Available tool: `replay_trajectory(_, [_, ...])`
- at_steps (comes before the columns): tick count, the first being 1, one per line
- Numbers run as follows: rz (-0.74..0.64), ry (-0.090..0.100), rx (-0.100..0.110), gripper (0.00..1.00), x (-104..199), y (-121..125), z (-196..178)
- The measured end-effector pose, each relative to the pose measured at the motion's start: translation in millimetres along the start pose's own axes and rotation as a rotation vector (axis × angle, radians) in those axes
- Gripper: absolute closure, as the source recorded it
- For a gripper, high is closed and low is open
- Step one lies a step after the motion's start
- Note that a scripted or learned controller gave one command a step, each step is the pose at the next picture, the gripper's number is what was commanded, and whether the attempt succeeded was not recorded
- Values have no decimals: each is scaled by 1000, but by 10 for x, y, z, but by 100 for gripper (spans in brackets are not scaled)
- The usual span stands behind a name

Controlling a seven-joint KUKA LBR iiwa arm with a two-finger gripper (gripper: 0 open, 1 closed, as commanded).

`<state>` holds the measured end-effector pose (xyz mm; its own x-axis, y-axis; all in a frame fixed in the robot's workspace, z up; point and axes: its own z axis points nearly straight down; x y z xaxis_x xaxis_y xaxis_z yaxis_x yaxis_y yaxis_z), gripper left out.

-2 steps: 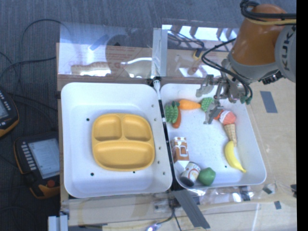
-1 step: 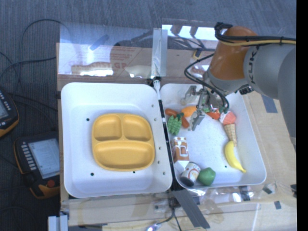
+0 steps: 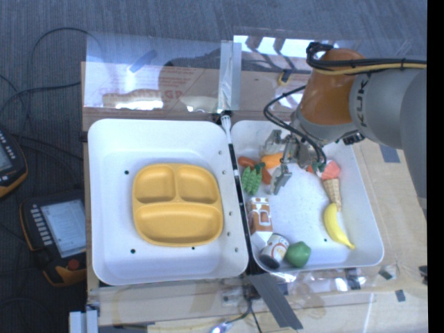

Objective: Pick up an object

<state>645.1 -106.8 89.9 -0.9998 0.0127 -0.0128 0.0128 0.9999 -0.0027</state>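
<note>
Fingers (image 3: 279, 164) are spread apart right now with nothing between them, hanging low over the back left part of the right bin (image 3: 368, 207). One tip sits up by the orange bit (image 3: 272, 161), the other points down at bare bin floor, so I'm basically straddling the little pile of toy food there.

Closest candidate is the green veggie (image 3: 250, 179), just left of my lower finger, next to the carrot (image 3: 247, 162). Looks like hollow plastic, so my guess is light, stiff and a bit slick. I'd pinch it across the narrow middle, not the ends, or it'll probably squirt out.

Other options: the ice cream cone (image 3: 331, 181) just to my right, the banana (image 3: 336, 225) further toward the front, then the carton (image 3: 260, 214), can (image 3: 275, 249) and lime (image 3: 299, 254) along the front left. Round ones probably roll, so I'd skip those.

Yellow plate (image 3: 177, 204) in the left bin (image 3: 104, 186) is well away from me.
</note>
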Motion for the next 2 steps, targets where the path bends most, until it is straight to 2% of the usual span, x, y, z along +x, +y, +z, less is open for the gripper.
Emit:
replay_trajectory(1, [-1,-6,4,100,-20,2,-117])
replay_trajectory(2, [-102,7,-3,100,93,445,-1284])
